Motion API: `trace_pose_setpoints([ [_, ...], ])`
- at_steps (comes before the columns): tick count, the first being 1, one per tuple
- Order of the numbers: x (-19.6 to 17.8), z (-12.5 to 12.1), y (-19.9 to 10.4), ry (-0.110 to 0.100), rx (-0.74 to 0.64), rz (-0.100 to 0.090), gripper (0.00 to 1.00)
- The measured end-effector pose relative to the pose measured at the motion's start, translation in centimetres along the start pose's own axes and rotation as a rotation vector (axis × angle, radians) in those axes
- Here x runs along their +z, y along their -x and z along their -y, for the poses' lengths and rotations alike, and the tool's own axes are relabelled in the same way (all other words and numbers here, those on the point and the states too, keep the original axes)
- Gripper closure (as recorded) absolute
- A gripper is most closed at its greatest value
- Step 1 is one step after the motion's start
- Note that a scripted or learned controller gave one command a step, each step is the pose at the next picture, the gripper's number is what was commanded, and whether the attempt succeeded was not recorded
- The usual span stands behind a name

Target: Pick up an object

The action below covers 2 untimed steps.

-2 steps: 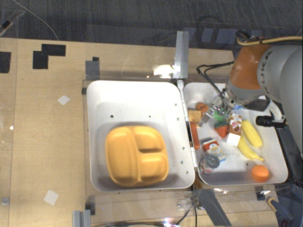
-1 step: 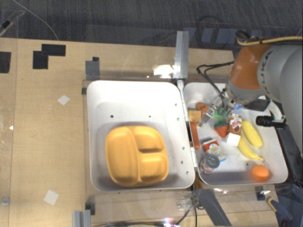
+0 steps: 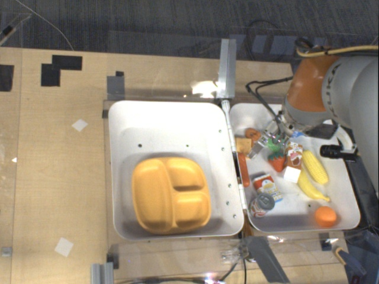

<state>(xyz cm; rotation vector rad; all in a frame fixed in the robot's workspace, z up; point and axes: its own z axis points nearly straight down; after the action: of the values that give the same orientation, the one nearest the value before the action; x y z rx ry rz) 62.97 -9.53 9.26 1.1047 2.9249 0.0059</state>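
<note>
Bench (image 3: pixel 53 176): pale wood, black squares near the far left corner, two white bins side by side on it.

Left bin (image 3: pixel 154 123): the bigger of the two. One item inside, a yellow divided tray (image 3: pixel 170 194), lying flat in the near half, compartments up.

Right bin (image 3: pixel 349 188): smaller, crowded with toy food.

My arm (image 3: pixel 349 93): grey, orange band above the wrist, comes in from the right and hangs over the far part of the right bin.

My gripper (image 3: pixel 273 136): low over the far left part of the right bin, amid the clutter there. Fingers: cannot tell whether apart or together; they blur into the items below. Nothing seen between them.

Contents of the right bin, biggest first:
- Corn cob (image 3: pixel 314 165), yellow, lying lengthwise right of centre.
- Banana (image 3: pixel 309 187), just below the corn, touching or nearly touching it.
- Orange (image 3: pixel 325 216), near right corner, apart from the rest.
- Red-and-white can (image 3: pixel 267 185), on its side near the bin's middle, with a round grey lid-like piece (image 3: pixel 262 203) just nearer the camera.
- Red-and-white carton (image 3: pixel 294 157), between gripper and corn, a white block (image 3: pixel 291 174) at its near end.
- Carrot-like orange stick (image 3: pixel 243 169), along the left wall.
- Tan cracker-like square (image 3: pixel 243 144), left of the gripper.
- Small green-and-red piece (image 3: pixel 276 157), strawberry-like, directly by the gripper; contact unclear.
</note>
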Motion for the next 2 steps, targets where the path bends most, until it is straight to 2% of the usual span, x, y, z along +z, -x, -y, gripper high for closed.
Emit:
trace_pose_setpoints([
  [1, 0.0, 0.0, 0.0, 0.0, 0.0, 0.0, 0.0],
  [2, -3.3, 2.7, -0.3, -0.003, -0.036, -0.003, 0.0],
])
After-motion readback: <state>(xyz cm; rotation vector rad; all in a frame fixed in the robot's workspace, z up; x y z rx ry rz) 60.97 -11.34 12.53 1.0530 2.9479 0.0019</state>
